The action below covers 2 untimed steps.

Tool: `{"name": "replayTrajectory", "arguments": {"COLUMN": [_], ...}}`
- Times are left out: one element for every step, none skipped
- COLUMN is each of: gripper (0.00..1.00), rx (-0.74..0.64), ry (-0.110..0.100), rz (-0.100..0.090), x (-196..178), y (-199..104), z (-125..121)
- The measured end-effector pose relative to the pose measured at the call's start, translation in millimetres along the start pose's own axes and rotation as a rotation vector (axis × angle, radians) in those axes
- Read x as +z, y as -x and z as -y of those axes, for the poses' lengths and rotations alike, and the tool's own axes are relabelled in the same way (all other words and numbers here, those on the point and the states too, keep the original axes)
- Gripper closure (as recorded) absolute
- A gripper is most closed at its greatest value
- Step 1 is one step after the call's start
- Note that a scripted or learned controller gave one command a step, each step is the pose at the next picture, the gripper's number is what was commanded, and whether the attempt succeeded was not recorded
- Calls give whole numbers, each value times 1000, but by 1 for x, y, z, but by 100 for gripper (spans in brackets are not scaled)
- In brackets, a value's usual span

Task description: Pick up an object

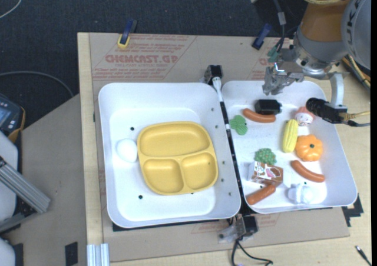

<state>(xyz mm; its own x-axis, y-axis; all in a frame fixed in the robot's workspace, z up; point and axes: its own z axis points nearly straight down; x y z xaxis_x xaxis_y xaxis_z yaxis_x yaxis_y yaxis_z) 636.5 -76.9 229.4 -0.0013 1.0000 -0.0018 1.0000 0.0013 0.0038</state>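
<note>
My gripper (275, 86) hangs over the far edge of the right bin (341, 159), open with nothing between its fingers. Just in front of it lie a small black object (268, 106) and a reddish sausage (259, 117). Further into the same bin are a green leafy piece (238, 124), a yellow corn cob (290, 135), an orange pumpkin (309, 148), a small red-and-white figure (304, 117), a broccoli (265, 156), a printed packet (268, 172), two more sausages (261, 194) (307, 171) and a white object (303, 194).
The left bin (112, 112) holds a yellow divided plate (177, 158) and a white ball (126, 150) beside it. A black clamp (213, 73) sits at the top of the ridge between the two bins. Cardboard (165, 59) lies under both.
</note>
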Motion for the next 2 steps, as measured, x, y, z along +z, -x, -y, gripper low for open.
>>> {"name": "replayTrajectory", "arguments": {"gripper": [100,100], "rx": [3,1], "ry": [-7,-6], "rz": [-1,-2], "x": [15,13], "y": [12,5], "z": [4,5]}}
